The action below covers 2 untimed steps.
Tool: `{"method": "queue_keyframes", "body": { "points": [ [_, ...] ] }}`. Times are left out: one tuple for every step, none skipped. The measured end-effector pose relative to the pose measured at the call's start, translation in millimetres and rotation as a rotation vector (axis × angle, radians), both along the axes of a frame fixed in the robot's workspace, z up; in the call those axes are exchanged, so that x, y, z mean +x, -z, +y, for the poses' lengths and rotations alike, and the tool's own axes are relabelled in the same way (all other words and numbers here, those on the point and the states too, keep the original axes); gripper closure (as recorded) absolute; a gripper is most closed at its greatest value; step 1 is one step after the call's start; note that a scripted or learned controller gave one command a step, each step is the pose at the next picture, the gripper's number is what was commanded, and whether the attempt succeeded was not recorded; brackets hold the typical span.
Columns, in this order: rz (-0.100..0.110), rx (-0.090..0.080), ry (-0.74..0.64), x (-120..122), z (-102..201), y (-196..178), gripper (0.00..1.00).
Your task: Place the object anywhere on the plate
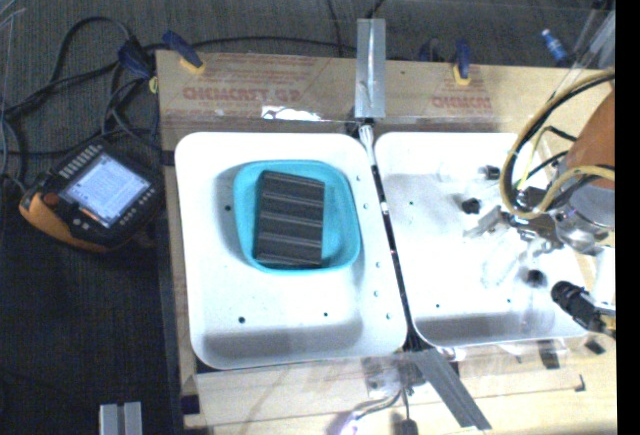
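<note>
The dark ridged object (290,217) lay on the blue plate (345,223) in the left bin (200,253). Tabletop (250,93) lettering was too faint to read. The tool (520,223) hovered over the right bin (440,303); its state was unclear.

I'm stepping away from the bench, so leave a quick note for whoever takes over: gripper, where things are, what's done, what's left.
Gripper: over the right bin, at its right side; nothing seen between its fingers.
Dark ridged block: lying on the blue plate in the left bin.
Done: the block looks placed on the plate.
Left: probably nothing but pulling the arm clear.
</note>
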<state>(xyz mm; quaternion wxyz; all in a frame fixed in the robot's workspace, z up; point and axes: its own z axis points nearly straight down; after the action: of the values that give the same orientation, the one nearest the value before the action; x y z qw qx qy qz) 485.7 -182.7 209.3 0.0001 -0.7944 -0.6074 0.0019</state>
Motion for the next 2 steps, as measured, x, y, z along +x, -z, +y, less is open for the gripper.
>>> {"method": "queue_keyframes", "body": {
  "points": [
    [0.000, 0.000, 0.000, 0.0, 0.0, 0.0, 0.00],
    [0.002, -0.002, -0.018, -4.0, 59.2, 99.3, 0.00]
  ]
}}
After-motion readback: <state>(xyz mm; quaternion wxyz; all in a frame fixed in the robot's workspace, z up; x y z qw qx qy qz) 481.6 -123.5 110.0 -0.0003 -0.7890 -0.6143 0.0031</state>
